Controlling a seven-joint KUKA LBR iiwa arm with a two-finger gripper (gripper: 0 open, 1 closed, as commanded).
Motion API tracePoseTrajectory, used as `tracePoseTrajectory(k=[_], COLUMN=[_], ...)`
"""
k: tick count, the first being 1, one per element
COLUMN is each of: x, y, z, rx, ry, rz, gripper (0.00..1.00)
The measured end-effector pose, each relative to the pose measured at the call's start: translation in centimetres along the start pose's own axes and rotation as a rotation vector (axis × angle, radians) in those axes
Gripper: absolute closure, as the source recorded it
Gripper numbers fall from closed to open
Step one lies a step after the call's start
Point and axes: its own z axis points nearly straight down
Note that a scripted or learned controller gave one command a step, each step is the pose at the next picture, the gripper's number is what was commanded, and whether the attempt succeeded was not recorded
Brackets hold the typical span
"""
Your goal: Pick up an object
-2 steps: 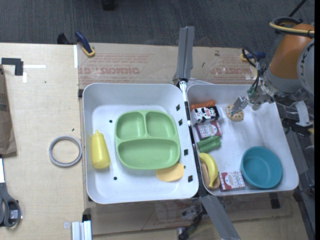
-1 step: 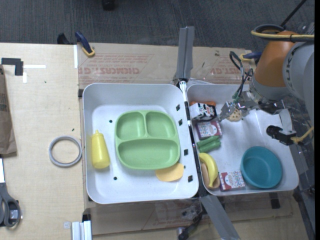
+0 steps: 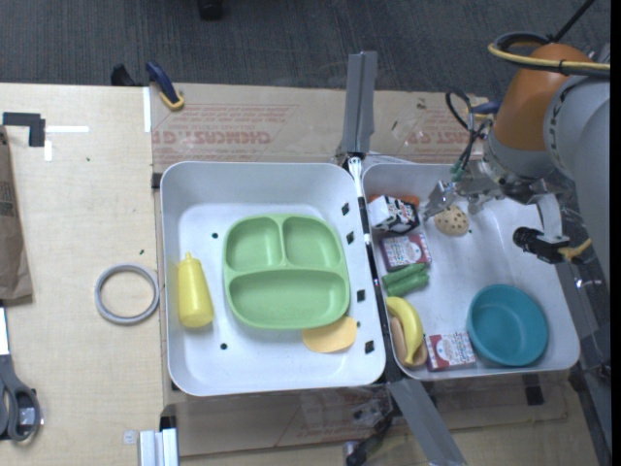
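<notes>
Over the right bin (image 3: 558, 362), the gripper (image 3: 445, 202) hangs low at the far end with a speckled cookie (image 3: 449, 222) just beside its tip, and I cannot tell whether it grips anything or how it is set. Along that bin's left wall lie a red packet (image 3: 404, 251), a green pepper (image 3: 406, 280) and a banana (image 3: 406, 326), with a teal bowl (image 3: 506, 325) near the front right corner. Across the divider, the left bin (image 3: 184, 357) carries a green tray (image 3: 286, 272), a yellow bottle (image 3: 194, 292) to its left and a yellow chip (image 3: 330, 337) touching its front edge.
</notes>
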Motion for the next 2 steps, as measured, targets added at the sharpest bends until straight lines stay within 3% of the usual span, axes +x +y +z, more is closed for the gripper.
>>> tracePoseTrajectory(k=[1,2], x=[-0.04,-0.03], y=[0.11,0.10], z=[-1.07,-1.07], rx=[-0.003,-0.003], ry=[-0.003,-0.003], rz=[-0.003,-0.003], gripper=[1.00,0.00])
